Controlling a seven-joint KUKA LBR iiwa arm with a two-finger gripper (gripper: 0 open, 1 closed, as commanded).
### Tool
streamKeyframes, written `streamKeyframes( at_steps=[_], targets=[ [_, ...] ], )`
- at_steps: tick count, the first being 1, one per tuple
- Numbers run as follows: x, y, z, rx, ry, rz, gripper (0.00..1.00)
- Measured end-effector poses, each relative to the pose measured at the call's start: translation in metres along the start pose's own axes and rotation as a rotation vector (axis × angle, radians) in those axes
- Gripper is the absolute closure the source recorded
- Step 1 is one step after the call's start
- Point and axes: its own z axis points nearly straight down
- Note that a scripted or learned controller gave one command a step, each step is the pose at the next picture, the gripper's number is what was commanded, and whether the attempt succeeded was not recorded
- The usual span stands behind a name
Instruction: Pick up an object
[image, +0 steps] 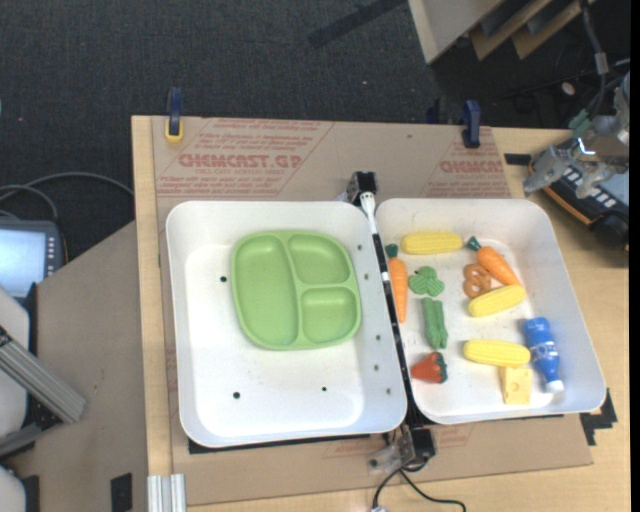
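Gripper at far right beyond the bins, state you cannot tell | target: corn cob in right bin, near side, left of blue bottle | likely light, stiff, slippery plastic; grip across its middle.

a green divided plate lies in the left bin on the desk, blue clamps at its back edge.

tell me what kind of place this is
Most likely a robotics lab test bench, not a kitchen. Two shallow white plastic bins sit on a brown board held by blue clamps. One holds a green divided plastic tray, the other plastic toy food such as a yellow corn cob. Loose cables run alongside.
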Motion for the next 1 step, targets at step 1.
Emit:
streamKeyframes(
  at_steps=[1],
  targets=[
    [0.0490,0.0071,0.1667,0.008,0.006,-0.003,0.00]
  ],
)
